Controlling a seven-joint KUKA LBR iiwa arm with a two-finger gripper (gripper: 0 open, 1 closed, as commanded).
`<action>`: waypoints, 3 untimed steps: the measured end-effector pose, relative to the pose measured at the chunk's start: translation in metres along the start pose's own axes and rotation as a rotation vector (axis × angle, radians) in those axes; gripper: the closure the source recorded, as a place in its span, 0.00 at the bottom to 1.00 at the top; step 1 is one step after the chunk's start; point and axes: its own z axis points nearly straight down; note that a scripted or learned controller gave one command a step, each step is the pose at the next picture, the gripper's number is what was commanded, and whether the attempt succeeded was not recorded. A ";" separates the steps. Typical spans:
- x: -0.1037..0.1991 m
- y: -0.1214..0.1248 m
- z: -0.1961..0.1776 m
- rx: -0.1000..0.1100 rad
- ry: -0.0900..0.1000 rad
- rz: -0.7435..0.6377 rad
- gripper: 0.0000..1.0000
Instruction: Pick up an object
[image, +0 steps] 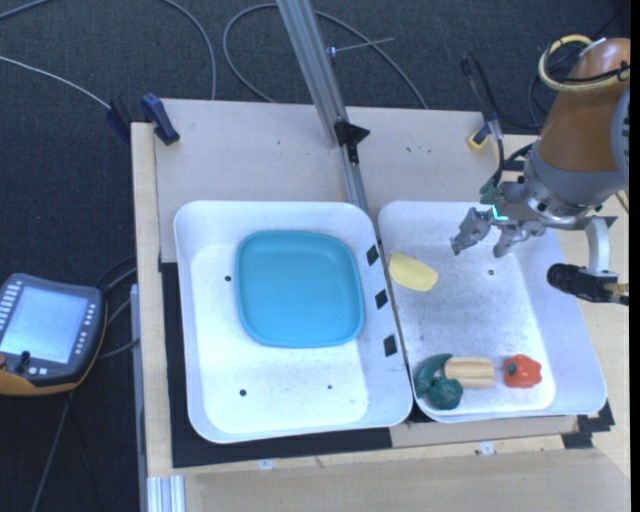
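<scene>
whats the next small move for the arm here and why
Probably shift the end effector left and down toward the pale yellow rounded object by the right white bin's left wall. It hangs above bare bin floor with nothing between its fingers, and that object lies nearest, apart from the others.

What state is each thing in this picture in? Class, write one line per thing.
End effector: open, above the right bin, holding nothing.
Yellow piece: lying flat by the right bin's left wall.
Green piece: lying against the tan piece.
Tan piece: lying on its side.
Red piece: resting near the front wall.
Blue plate: right way up in the left bin.
</scene>
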 end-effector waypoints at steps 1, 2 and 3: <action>0.000 0.000 0.000 0.000 0.000 0.000 0.00; -0.006 -0.002 0.060 0.003 0.000 0.000 0.00; 0.003 -0.006 0.118 0.005 0.001 0.000 0.00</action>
